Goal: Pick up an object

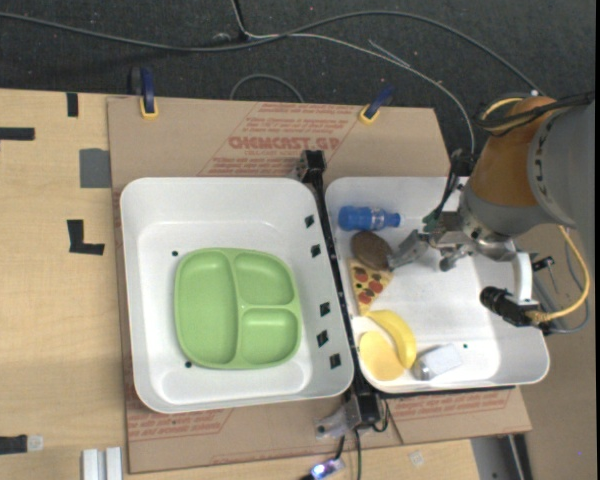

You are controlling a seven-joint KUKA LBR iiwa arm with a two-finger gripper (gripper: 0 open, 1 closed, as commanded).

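White bins (140, 218), green plate (238, 306)

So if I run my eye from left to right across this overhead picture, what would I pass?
Green divided plate in the left bin → black divider between the bins → pizza slice toy → gripper → grey arm with its orange band.

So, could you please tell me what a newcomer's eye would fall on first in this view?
Most striking is the green divided plate, lying alone in the left bin. Next comes the grey arm's orange band at the right, with the gripper reaching into the right bin. That bin holds a cluster along its left side: a blue bottle, a brown object, a pizza slice and a banana.
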